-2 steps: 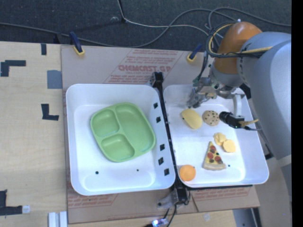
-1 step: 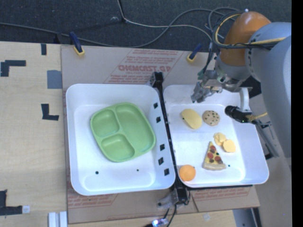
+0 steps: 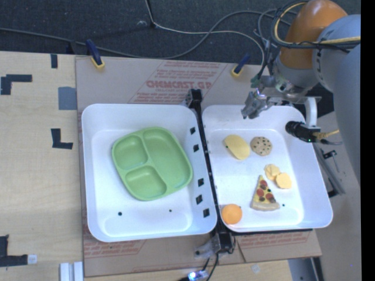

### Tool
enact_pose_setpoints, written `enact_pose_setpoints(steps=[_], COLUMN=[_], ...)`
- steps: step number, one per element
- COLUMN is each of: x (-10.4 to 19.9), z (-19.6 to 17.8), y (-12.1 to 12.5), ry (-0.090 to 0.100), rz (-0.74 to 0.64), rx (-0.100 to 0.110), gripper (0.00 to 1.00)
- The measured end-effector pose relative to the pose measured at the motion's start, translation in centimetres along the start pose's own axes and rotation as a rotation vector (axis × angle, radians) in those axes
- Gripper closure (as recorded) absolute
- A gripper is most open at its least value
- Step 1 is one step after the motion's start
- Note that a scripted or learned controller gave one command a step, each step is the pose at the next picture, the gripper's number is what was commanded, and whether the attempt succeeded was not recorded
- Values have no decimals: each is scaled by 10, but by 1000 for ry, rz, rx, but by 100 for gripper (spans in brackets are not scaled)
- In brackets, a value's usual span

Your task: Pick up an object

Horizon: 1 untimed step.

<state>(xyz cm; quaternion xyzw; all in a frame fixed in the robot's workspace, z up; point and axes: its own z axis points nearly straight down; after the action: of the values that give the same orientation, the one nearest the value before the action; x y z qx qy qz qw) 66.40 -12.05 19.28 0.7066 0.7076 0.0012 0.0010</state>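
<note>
The right bin [image 3: 304, 212] holds a pale yellow piece [image 3: 237, 147], a chocolate-chip cookie [image 3: 261, 146], two small yellow chips [image 3: 278, 177], a pizza slice [image 3: 264, 194] and an orange [image 3: 232, 213]. My gripper [image 3: 253, 109] hangs over the far edge of the right bin, above and behind the cookie and the yellow piece. Nothing shows between its fingers. The grey arm with its orange band [image 3: 313, 16] reaches in from the upper right.
The left bin [image 3: 99, 215] holds a green divided tray [image 3: 152, 162]. Black clips [image 3: 199, 151] run along the seam between the bins. Cables [image 3: 176, 28] lie behind the bench; yellow clamps [image 3: 96, 62] pin the cardboard underlay.
</note>
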Motion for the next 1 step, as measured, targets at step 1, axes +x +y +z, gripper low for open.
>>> enact_pose_setpoints(steps=[1], x=[1], z=[-31], y=[1], ry=[0], rz=[0], rx=[0], gripper=[100])
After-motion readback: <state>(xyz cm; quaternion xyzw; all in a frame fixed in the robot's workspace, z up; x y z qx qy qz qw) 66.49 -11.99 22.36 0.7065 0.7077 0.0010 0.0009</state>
